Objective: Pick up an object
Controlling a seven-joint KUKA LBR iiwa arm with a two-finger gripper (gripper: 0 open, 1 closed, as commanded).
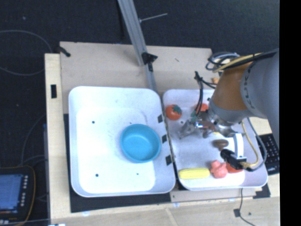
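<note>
My gripper (pixel 194 130) hangs over the middle of the right bin (pixel 188 150), its fingers spread apart with nothing between them. A red tomato-like ball (pixel 173 111) lies just to the upper left of it, near the bin's left wall. A second red-orange object (pixel 201 108) peeks out from behind the wrist. A small brown object (pixel 219 143) lies to the lower right of the gripper. Along the near wall rest a yellow banana-shaped piece (pixel 194 173) and a pink lump (pixel 217 168).
The left bin (pixel 94 107) holds a blue bowl (pixel 139 142) near its right side. A grey metal post (pixel 134 27) slants up from the gap between the bins. The arm's grey body (pixel 254 88) covers the right bin's upper right corner.
</note>
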